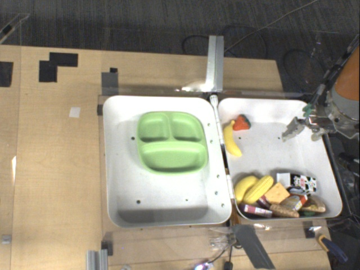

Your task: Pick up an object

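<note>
My gripper [304, 129] hangs over the right side of the right bin [264, 108], open, with nothing between its fingers. A banana [230, 140] lies against the bin's left wall, and a red strawberry [242, 122] sits just above it. Along the bin's front edge is a pile of toy food: a yellow lemon [244, 187], a corn cob [259, 189], an orange wedge [277, 193] and several small items [301, 183]. The gripper is well apart from all of them, above bare bin floor.
A green divided plate [171, 141] lies in the left bin [121, 167]. A metal post [215, 63] stands behind the wall between the bins. Wooden bench top [50, 151] stretches to the left.
</note>
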Controlling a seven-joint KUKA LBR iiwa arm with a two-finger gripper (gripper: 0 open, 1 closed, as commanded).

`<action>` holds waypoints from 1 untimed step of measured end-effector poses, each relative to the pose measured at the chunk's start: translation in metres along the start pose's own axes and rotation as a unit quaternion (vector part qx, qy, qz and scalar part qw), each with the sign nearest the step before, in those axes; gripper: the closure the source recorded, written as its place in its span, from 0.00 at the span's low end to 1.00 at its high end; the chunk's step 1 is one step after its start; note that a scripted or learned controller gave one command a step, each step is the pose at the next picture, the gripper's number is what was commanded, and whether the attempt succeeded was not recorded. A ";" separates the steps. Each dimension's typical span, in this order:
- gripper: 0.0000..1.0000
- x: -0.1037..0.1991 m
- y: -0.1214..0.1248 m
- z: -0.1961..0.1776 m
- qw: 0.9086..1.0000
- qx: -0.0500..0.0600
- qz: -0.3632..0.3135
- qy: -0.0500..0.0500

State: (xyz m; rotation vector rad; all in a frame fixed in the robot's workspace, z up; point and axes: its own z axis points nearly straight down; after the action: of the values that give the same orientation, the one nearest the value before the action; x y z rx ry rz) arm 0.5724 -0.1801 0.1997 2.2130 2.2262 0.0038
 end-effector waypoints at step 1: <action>0.00 0.062 0.032 0.092 1.000 0.000 0.002 0.000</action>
State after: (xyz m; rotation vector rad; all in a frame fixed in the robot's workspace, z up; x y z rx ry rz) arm 0.6041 -0.1175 0.1077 2.2178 2.2226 0.0040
